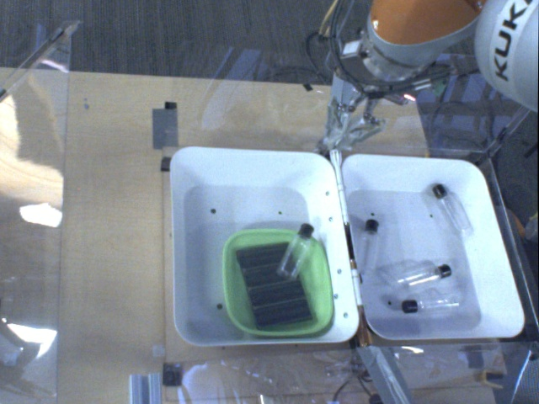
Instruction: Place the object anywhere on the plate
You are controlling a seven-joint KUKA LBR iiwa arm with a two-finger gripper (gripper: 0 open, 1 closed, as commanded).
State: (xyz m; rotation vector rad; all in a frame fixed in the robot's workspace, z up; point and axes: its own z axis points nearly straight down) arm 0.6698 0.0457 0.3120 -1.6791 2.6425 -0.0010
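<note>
Two bins: a left bin (189,251) and a right bin (493,251), both shallow and white, are set side by side on the wooden bench (101,225), their inner rims touching.
Plate: a green plate (234,297) with rounded corners is seen in the left bin, towards its near right corner; a dark ribbed insert (268,293) is laid in it lengthwise.
Object on plate: a clear vial (294,253) with a black cap is lying tilted across the plate's far right part, cap end up towards the far rim, body resting over the dark insert.
Right bin contents: four more clear vials are counted. One vial (451,206) is lying near the far right corner; a small black-capped one (371,225) is placed near the left wall; one (417,273) is lying in the middle; one (428,305) is lying close to the near wall.
Arm: the grey arm with its orange band (421,2) is reached in from the upper right, above the far edge of the bins.
Gripper: the gripper (338,141) is held over the seam between the two bins at their far rim, well apart from the plate. Nothing is seen between its fingers; they appear to be drawn close together, though the view is too small for this to be told with certainty.
</note>
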